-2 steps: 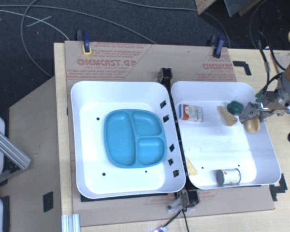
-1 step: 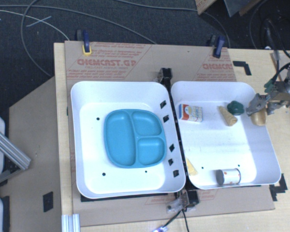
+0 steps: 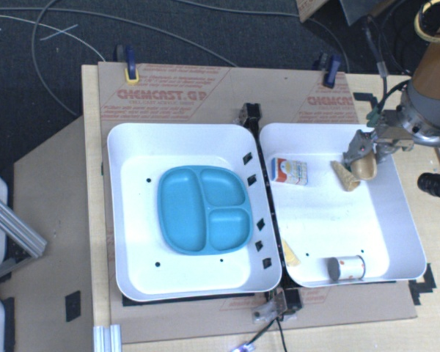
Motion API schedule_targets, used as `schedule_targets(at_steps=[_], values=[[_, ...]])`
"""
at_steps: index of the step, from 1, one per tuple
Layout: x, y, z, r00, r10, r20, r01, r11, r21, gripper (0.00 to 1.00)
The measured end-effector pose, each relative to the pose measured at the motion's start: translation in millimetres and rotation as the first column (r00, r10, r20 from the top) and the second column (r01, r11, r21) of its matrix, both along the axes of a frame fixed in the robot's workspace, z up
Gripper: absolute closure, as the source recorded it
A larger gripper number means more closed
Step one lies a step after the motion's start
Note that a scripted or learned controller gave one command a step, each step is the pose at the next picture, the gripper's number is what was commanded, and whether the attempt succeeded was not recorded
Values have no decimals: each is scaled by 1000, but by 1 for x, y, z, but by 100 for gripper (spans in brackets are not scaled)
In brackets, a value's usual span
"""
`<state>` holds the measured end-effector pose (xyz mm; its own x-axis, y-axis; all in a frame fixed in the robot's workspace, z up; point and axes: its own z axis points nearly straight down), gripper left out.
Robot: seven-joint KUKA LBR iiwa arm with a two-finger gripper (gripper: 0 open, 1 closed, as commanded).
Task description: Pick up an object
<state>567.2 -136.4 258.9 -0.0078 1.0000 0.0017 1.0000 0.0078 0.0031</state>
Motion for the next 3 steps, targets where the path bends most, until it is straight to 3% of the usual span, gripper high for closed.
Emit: schedule_targets(at_steps=[1,3], values=[[17,53,4,1000,-1,0,1,1000,0,100],[47,155,-29,1000,-2,-3,2,1000,0,100]])
